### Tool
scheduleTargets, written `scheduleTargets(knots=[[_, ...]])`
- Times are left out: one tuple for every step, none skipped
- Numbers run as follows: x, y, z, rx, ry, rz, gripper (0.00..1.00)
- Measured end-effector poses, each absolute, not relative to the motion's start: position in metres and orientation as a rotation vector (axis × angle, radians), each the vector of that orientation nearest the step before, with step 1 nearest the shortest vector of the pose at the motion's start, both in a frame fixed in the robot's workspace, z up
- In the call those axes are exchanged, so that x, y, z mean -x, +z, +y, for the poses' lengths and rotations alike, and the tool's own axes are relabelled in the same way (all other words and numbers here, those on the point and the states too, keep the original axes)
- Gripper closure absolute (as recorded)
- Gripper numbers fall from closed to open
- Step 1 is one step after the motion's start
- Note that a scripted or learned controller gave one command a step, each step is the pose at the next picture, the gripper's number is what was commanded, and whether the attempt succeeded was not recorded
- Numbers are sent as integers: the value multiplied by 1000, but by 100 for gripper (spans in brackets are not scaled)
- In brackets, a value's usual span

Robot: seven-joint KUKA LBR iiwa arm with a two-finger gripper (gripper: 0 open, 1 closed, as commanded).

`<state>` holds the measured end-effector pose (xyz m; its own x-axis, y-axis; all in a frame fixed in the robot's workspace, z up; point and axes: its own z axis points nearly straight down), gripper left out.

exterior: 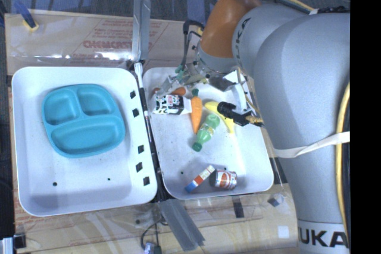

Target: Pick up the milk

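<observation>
The milk [168, 104] is a small carton with black and white cow patches. It lies on its side near the left wall of the right bin [250, 184], towards the back. My gripper [186, 77] hangs over the back of that bin, a little above and to the right of the carton. Nothing shows between the gripper and the milk, and the two look apart.
An orange carrot [196, 114], a yellow banana [216, 110] and a green bottle [205, 132] lie just right of the milk. A small can [226, 179] and a red, white and blue tube [199, 179] lie at the bin's front. The left bin [30, 187] holds a blue divided plate [83, 118].
</observation>
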<state>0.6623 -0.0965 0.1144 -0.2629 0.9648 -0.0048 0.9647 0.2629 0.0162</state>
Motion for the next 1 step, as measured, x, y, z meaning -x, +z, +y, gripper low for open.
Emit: scheduleTargets(knots=[[-632,107,-100,-1856,30,2505,0]])
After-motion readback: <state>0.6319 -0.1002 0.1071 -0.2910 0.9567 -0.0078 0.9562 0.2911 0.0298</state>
